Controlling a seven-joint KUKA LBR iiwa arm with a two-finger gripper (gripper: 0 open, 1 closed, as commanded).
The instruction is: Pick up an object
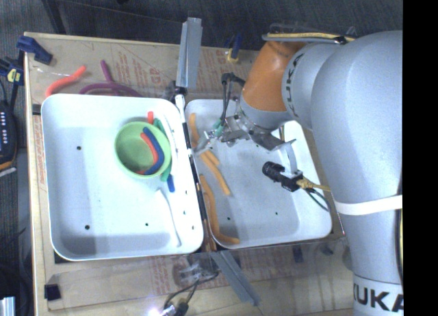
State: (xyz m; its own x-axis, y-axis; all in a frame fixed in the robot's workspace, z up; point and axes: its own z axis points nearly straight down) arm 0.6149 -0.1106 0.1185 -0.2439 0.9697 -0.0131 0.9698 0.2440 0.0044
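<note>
The hand (217,132) hangs low over the right bin (311,222); its opening cannot be told. Orange sticks (220,176) lie just below it; a green bowl (140,150) sits left of it.

Grey arm (356,116) reaching from right, wrist bent down-left.

The left bin (82,191) holds a green bowl (140,150) with red and blue curved pieces inside it. Just right of the bowl, past the bins' shared rim, the right bin (274,219) holds orange sticks (217,174). The gripper (217,132) hangs over that bin's upper left corner, near the bowl, beneath the arm's orange band (267,75).
</note>
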